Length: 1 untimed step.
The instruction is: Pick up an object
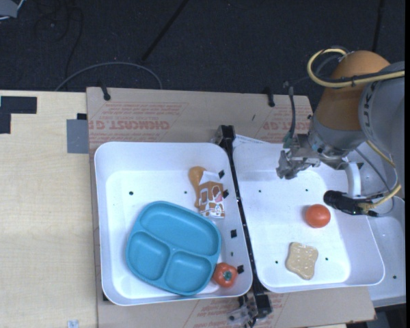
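Two shallow white bins side by side on a pale wood table (34,203), over printed cardboard.

Left bin (113,183): blue divided plate (171,248) lying flat; small tomato (225,275) just beside its lower right corner, against the centre divider; patterned packet (211,200) touching a tan drumstick-shaped piece (197,178) near the divider.

Right bin (369,265): red tomato (317,215) and a slice of toast (302,260), near each other and lying loose on the floor of the bin, likely the easiest candidates for a pick.

Gripper (292,164): above the upper left part of the right bin, well apart from the tomato and toast; nothing seen between the jaws. Whether the jaws stand wide or narrow cannot be told at this angle. Judged as an approach, no grasp yet.

Surroundings: dark carpeted floor (191,33) beyond the table, with loose cables.
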### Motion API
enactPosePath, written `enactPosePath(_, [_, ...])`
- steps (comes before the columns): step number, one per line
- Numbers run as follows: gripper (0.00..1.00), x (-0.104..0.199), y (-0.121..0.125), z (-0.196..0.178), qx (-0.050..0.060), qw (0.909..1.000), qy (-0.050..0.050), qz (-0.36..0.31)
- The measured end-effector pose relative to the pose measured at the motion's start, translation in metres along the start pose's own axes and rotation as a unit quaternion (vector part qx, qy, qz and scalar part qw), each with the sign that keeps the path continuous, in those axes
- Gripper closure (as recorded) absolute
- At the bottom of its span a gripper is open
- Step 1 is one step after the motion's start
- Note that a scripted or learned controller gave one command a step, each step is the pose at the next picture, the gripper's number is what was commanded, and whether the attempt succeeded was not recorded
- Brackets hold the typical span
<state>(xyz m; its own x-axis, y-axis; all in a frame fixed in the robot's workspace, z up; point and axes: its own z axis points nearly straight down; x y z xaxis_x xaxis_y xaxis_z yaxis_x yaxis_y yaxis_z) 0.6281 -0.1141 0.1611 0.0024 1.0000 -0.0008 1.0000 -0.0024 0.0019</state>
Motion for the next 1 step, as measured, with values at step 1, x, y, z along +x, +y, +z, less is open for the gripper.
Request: enactPosePath(1, [1.0,0.0044,0.0086,-0.052,-0.001,1.0,0.0,-0.002])
